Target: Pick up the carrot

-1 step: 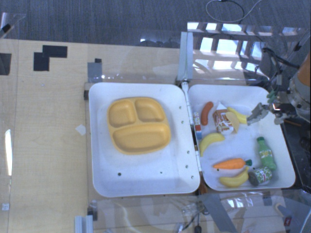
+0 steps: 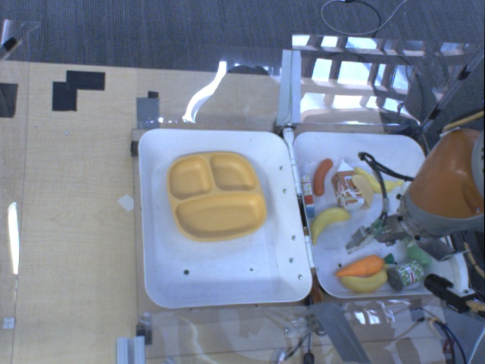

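Tool point(image 2: 362, 237) hovering over the right bin point(image 2: 413, 149).
Its fingers spread, gripping nothing; the carrot point(image 2: 362, 265) lies near the bin's front edge.

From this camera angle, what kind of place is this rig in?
Most likely a robot lab test bench, not a kitchen. Two white bins sit on a wood-look bench, toy food such as the carrot lies in the right one, and loose cables run over grey carpet.
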Robot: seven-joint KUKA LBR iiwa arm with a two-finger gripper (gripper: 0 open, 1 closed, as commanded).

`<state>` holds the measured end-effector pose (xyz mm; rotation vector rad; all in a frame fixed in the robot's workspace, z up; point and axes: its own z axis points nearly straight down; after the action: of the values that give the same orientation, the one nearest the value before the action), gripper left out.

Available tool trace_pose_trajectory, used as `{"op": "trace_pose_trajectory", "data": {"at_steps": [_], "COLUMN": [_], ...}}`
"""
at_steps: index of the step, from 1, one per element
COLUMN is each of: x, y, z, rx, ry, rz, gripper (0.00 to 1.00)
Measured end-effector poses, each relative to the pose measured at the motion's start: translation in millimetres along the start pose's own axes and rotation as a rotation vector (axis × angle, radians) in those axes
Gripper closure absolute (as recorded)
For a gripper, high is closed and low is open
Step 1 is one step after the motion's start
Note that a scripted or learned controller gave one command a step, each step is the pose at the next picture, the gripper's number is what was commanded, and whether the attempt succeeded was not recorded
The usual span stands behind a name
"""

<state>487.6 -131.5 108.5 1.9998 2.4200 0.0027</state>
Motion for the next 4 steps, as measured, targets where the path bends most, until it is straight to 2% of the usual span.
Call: {"op": "trace_pose_trajectory", "data": {"at_steps": [1, 2, 3, 4], "x": [2, 2, 2, 13], "y": [4, 7, 7, 8], "z": [18, 6, 6, 18], "rx": [-0.01, -0.018, -0.018, -0.014], "ry": [-0.005, -0.007, -0.007, -0.012], "rz": [-0.304, -0.305, -0.305, -0.541], "gripper": [0.0, 1.0, 0.0, 0.0]}}
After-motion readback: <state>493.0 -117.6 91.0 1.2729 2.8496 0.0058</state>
